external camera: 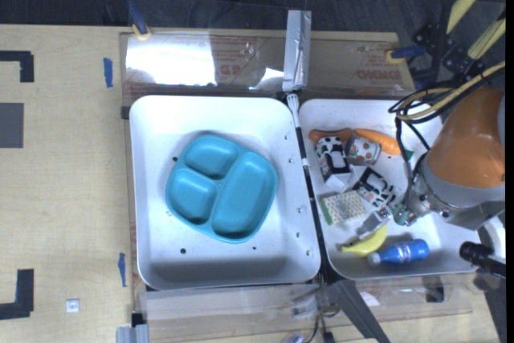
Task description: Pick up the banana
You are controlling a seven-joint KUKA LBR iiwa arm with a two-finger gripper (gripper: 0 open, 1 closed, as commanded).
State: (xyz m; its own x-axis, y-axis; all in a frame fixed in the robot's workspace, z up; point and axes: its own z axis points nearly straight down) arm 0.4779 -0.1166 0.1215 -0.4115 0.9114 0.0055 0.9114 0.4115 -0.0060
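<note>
The yellow banana (365,242) lies in the right bin (450,269), near its front edge, curved and pointing left. My gripper (380,214) hangs just above and behind the banana's right end, low in the bin. The grey arm with its orange band (474,149) comes in from the right and covers the bin's right side. I see nothing of the banana lifted off the floor of the bin.
A blue bottle (401,253) lies right beside the banana. Behind them sit a speckled green pad (342,207), a black-and-white toy (330,154), a small can (362,150) and an orange carrot (376,141). The left bin (152,197) holds a blue divided plate (222,186).
</note>
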